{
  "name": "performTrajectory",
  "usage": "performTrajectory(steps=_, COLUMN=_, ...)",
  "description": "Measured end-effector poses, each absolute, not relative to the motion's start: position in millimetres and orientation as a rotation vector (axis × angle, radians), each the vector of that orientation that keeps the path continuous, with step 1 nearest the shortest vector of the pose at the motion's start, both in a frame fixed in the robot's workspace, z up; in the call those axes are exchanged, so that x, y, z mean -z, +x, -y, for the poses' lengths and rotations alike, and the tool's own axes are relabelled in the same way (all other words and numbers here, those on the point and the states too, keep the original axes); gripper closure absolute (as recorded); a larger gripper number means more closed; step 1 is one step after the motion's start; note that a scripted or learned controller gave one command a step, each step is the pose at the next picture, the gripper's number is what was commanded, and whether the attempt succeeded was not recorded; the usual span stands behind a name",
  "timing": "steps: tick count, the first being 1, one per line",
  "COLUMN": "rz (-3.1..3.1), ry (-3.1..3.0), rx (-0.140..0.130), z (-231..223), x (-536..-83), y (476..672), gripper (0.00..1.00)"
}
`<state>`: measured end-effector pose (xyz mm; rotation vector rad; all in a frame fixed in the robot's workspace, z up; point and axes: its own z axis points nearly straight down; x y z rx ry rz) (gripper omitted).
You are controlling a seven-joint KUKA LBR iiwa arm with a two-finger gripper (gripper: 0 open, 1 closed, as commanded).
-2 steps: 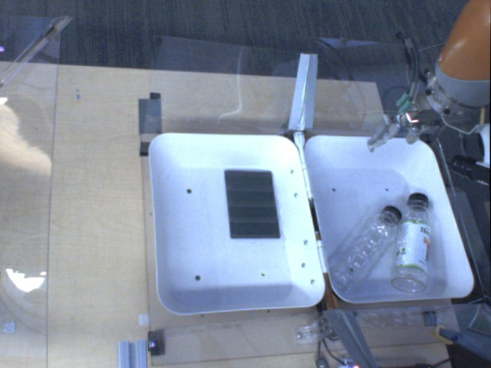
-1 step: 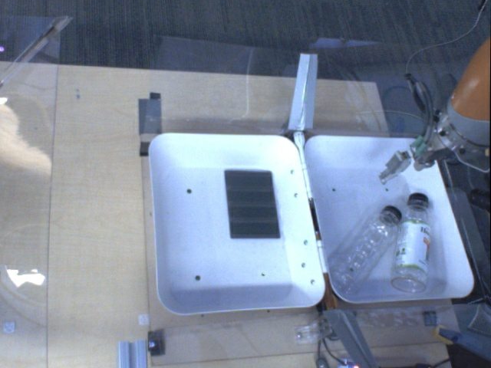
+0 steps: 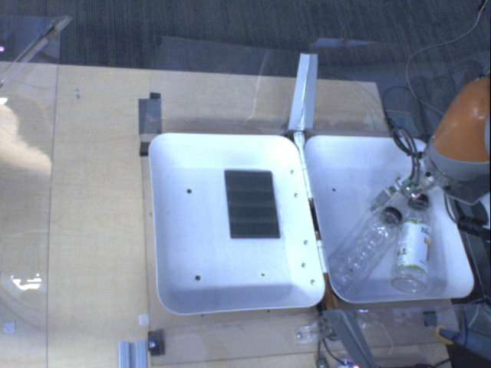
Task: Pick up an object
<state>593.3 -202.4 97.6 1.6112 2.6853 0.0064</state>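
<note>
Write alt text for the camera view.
The arm's gripper hangs over the right bin, above the caps of two clear plastic bottles lying side by side. The left bin holds a dark rectangular block.

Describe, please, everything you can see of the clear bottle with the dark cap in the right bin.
The clear bottle looks like thin transparent plastic, seemingly empty. It lies on its side on the floor of the right bin, slanted, its dark cap toward the gripper and its base toward the bin's near left corner. A second bottle with a pale label lies close beside it; whether they touch is unclear.
</note>
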Motion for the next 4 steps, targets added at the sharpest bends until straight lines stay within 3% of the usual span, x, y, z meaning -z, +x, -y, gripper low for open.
performTrajectory(steps=1, rz=-2.541, ry=1.834, rx=-0.005, z=204.8, x=-169.9, y=612.8, gripper=0.00)
performTrajectory(steps=2, rz=-2.575, ry=1.791, rx=-0.017, z=198.8, x=-94.2, y=529.7, gripper=0.00)
performTrajectory(steps=3, rz=-2.566, ry=1.786, rx=-0.019, z=199.6, x=-105.9, y=532.5, gripper=1.00)
performTrajectory(steps=4, rz=-2.678, ry=1.625, rx=-0.007, z=101.2, x=-193.0, y=569.8, gripper=1.00)
